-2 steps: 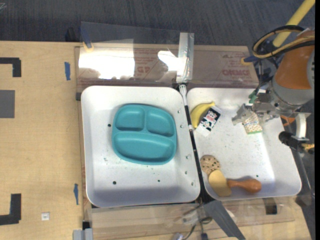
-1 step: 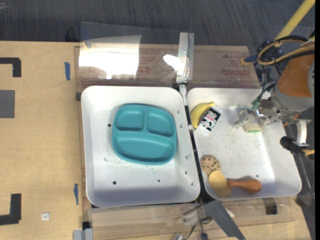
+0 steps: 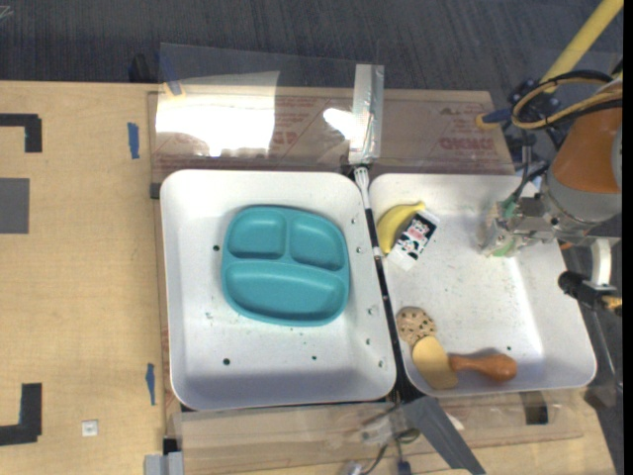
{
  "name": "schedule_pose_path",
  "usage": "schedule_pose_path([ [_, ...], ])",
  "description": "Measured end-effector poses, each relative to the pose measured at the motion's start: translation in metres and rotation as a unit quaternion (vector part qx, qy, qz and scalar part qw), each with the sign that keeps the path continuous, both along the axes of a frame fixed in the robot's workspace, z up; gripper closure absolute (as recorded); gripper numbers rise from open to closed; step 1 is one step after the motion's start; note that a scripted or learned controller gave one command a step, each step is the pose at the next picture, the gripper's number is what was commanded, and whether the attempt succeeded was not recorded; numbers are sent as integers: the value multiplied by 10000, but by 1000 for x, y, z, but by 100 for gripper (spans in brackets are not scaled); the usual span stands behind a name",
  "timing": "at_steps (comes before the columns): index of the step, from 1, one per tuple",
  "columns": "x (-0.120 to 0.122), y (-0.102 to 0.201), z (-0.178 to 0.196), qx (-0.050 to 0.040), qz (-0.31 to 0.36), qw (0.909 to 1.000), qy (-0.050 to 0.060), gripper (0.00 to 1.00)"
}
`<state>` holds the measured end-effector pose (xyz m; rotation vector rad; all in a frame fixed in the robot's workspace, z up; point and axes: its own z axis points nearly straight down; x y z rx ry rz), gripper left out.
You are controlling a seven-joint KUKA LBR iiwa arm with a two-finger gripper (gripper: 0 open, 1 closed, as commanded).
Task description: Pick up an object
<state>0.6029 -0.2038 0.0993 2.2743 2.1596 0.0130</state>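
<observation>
So the arm (image 3: 584,166) comes in from the right, orange band up top, wrist bent down over the right bin (image 3: 554,364), with the pincer (image 3: 506,234) low near its upper right part. Can't tell how the pincer's set. Left of it sit a banana (image 3: 394,222) and a cow-print card (image 3: 416,237), touching. Below-left near the bin's front are a cookie (image 3: 413,320) and wooden spoon (image 3: 460,364). Teal tray (image 3: 287,265) far left in the other bin

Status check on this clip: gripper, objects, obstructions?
Gripper over right bin, far-right side, nothing visibly held. Banana, cookie, wooden spoon lie untouched. Nothing blocking.
</observation>
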Motion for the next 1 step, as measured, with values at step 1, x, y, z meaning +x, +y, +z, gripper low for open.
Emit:
schedule_pose_path([
  [1, -8, 54, 112, 2, -1594, 9872, 21, 100],
])
